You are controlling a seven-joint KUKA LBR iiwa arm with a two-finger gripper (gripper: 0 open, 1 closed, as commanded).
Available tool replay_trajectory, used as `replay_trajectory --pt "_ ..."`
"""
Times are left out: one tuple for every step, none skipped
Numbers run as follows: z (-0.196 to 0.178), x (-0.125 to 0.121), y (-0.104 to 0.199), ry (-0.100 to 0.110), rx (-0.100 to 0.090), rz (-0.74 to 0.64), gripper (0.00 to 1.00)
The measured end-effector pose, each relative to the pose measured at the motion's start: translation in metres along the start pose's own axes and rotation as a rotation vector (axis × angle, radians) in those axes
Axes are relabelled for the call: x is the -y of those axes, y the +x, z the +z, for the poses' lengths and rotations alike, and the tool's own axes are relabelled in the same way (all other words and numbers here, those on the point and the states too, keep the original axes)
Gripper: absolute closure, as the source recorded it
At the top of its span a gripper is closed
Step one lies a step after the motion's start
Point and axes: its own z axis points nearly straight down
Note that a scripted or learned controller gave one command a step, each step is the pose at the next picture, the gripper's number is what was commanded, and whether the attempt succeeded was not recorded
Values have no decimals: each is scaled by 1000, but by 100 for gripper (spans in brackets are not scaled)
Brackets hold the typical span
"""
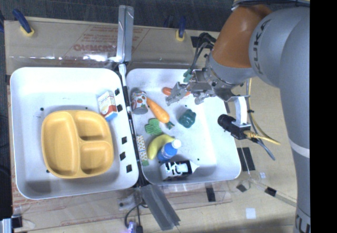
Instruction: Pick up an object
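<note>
The left bin (31, 84) carries a yellow divided tray (78, 143) across its middle, and a small red and white carton (107, 104) lies near that bin's right wall. In the right bin (221, 158), a small can (139, 101) stands by the left wall. An orange carrot (158, 111) lies slantwise just beside it, with a green toy (154, 126) below the carrot. A yellow banana (157, 145) and a blue bottle with a white cap (169, 150) lie toward the near edge, and a black and white carton (177, 169) sits against the near wall. A teal cup (186, 118) rests at the bin's middle. The gripper (184, 93) hangs over the bin's far half, just above the cup; whether it is spread or closed cannot be told.
</note>
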Motion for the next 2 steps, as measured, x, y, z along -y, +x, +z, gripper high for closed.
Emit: replay_trajectory --pt "113 -21 13 -5 3 -12 0" --pt "104 -21 14 -3 3 -18 100"
